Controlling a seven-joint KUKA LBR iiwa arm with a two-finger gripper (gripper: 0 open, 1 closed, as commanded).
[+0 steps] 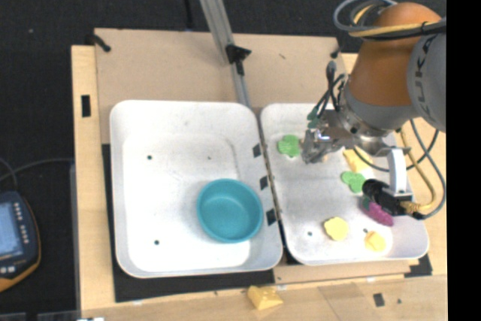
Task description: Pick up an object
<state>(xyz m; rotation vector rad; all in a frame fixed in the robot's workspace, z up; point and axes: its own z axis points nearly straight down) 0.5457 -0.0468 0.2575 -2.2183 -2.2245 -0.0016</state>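
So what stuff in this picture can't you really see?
- The gripper in the right bin: too small and dark in the camera view to make out clearly.
- The yellow piece beside it: partly hidden under the arm.
- The purple thing: a black part of the arm covers its top.
- The small green object: too blurry to tell what it is.
- The blue bowl: shows fully.

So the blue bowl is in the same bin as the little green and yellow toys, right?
Not quite. The camera view shows the blue bowl in the left bin, by itself. The little green toy and yellow toy are in the right bin, where the gripper is reaching.
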